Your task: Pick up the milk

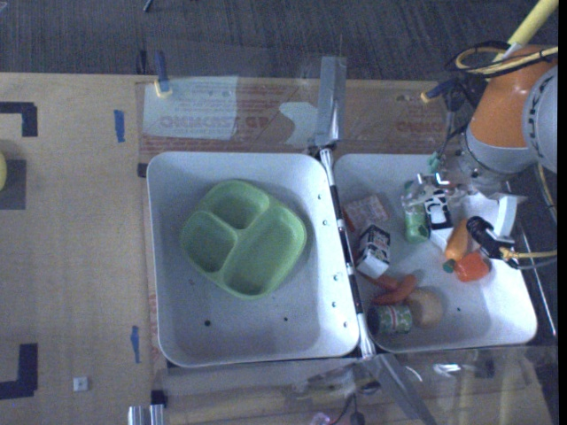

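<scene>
The milk is a small white carton with black patches. It lies in the right bin close to the left wall, tipped at a slant. My gripper hangs over the upper middle of that bin, up and to the right of the milk and well apart from it. A green bottle sits just below and left of the gripper, touching or nearly touching it. Nothing of the milk is hidden.
A pink packet lies just above the milk. A red sausage, a can and a potato lie below it. A carrot and an orange pepper sit to the right. The left bin holds a green divided plate.
</scene>
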You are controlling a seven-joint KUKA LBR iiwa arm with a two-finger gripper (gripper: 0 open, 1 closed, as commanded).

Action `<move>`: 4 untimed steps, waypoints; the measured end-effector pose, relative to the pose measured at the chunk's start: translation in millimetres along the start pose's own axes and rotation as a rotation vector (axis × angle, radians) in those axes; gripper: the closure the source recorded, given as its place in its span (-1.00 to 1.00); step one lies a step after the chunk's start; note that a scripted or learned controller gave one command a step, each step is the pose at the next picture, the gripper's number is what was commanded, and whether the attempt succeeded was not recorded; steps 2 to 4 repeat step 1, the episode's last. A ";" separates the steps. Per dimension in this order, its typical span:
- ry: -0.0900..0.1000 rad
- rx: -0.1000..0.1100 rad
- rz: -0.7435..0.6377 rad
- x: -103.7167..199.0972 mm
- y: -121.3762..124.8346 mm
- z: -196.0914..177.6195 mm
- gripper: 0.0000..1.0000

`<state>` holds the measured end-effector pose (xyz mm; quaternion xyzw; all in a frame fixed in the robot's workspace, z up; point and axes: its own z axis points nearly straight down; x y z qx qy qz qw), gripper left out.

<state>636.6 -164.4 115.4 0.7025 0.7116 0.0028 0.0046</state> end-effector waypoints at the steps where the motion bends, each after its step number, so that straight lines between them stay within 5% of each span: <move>1: 0.003 0.010 -0.017 2.4 -52.5 -83.7 1.00; 4: 0.003 0.010 -0.017 2.4 -52.5 -83.7 1.00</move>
